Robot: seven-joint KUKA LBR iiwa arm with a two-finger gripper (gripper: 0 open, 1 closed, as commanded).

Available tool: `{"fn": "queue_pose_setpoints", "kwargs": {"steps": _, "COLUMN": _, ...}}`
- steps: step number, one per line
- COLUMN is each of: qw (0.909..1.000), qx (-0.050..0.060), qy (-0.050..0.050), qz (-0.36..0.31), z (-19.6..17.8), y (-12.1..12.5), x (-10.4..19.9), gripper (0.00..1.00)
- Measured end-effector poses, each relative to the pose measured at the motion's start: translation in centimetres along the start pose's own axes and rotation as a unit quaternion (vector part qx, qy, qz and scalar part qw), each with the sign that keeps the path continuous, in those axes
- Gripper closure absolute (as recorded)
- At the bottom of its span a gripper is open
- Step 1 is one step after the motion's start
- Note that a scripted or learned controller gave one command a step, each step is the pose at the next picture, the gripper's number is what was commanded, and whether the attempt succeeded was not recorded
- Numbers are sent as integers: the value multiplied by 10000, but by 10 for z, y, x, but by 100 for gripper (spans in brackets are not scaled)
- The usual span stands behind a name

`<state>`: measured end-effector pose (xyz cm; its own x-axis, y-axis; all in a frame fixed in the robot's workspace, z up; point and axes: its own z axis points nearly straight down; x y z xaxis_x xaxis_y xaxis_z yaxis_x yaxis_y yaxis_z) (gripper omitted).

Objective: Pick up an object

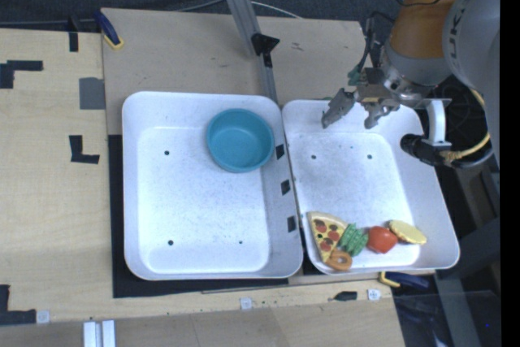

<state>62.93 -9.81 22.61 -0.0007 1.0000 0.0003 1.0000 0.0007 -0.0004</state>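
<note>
Toy food clustered at the near edge of the right bin [422, 175], well apart from the gripper [354, 116]: pizza slice [324, 234], green piece [353, 239], red tomato [380, 239], yellow piece [406, 232], packed touching in a row. Hovering over that bin's far end, fingers spread wide, nothing between them. Off to the gripper's side, blue bowl [239, 140] in the left bin [154, 199].
</note>
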Motion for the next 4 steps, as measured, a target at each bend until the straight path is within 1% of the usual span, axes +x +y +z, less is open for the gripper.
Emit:
{"fn": "queue_pose_setpoints", "kwargs": {"steps": 2, "qw": 10000, "qx": 30, "qy": 1, "qz": 2, "z": 126, "y": -8, "x": -2, "gripper": 0}}
{"fn": "queue_pose_setpoints", "kwargs": {"steps": 3, "qw": 10000, "qx": -4, "qy": -4, "qz": -1, "z": 137, "y": -7, "x": -2, "gripper": 0}}
{"fn": "queue_pose_setpoints", "kwargs": {"steps": 4, "qw": 10000, "qx": -7, "qy": -5, "qz": -1, "z": 126, "y": -7, "x": -2, "gripper": 100}}
